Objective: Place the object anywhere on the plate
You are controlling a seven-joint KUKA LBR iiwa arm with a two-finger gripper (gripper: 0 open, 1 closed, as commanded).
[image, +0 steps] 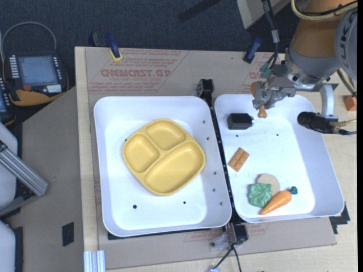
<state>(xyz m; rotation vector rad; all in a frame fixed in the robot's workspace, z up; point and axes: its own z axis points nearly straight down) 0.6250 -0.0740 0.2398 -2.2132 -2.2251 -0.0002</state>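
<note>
A yellow plate (164,154) with three compartments lies in the middle of the left bin (110,169). My gripper (262,107) hangs over the far left corner of the right bin (309,163). It is shut on a small orange-brown piece (262,113) that pokes out below the fingertips. The piece is lifted just above the bin floor, right of a black block (239,120). The plate is well to the left of the gripper, across the divide between the bins.
The right bin also holds a tan wafer (238,159), a green leaf (259,194), a round beige disc (268,181) and an orange carrot (277,202). A black clamp (205,88) sits at the far end of the bin divide.
</note>
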